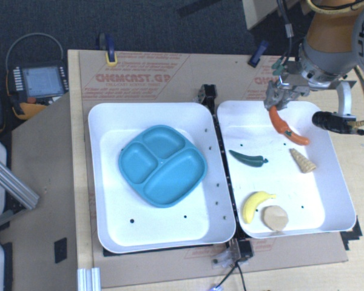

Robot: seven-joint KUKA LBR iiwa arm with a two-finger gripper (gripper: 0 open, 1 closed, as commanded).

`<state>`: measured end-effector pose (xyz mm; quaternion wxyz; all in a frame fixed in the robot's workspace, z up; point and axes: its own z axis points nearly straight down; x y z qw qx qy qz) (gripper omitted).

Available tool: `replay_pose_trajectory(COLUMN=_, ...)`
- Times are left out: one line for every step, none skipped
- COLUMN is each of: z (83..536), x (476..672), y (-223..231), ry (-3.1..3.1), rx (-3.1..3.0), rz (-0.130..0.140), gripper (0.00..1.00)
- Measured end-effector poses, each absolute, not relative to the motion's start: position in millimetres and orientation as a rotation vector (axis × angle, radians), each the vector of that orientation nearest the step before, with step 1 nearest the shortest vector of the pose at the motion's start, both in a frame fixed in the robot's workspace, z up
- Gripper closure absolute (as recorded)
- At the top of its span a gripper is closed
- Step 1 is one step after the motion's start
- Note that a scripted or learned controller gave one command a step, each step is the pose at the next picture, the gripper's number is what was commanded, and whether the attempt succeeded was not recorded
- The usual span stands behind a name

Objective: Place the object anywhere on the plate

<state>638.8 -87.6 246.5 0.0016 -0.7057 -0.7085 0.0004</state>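
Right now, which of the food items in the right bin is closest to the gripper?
The orange chili pepper: its upper end sits at the gripper, while the others lie lower in the right bin.

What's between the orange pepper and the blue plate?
In the camera view, the green pepper and the bins' rims lie between the orange pepper and the blue plate.

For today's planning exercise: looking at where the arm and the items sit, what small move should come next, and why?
Probably carry the orange pepper leftward toward the blue plate. The tool appears to grip the pepper's upper end over the right bin, and the plate lies in the left bin.
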Motion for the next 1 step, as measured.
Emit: replay_pose_trajectory(z=250.8, x=618.9, y=-36.1, ry=-2.225, rx=-2.213, rz=-0.001, gripper=1.0)
